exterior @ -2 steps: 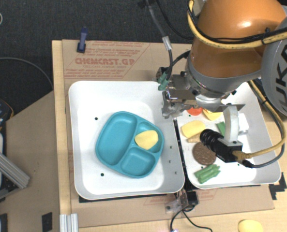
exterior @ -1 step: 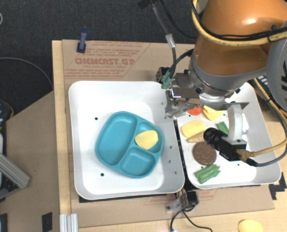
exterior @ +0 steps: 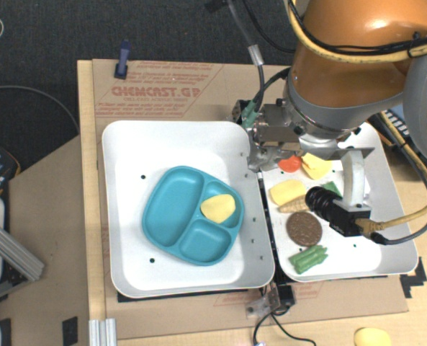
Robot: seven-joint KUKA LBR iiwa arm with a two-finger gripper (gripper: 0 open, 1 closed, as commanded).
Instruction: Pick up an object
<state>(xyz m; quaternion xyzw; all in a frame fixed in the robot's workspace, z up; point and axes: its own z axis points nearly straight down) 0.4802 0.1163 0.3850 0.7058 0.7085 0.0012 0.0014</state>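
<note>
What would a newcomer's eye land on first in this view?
The arm's orange band looms at upper right, over the right bin. In the left bin a blue divided plate holds a pale yellow piece in its right-hand compartment. Small toys, among them a brown disc, crowd the right bin.

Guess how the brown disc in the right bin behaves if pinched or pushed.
The brown disc lies flat, so it probably slides rather than rolls when pushed. It looks rigid and thin; a top-down pinch may find little edge to hold. The green piece sits close beside it, so a push that way would likely shove both.
</note>
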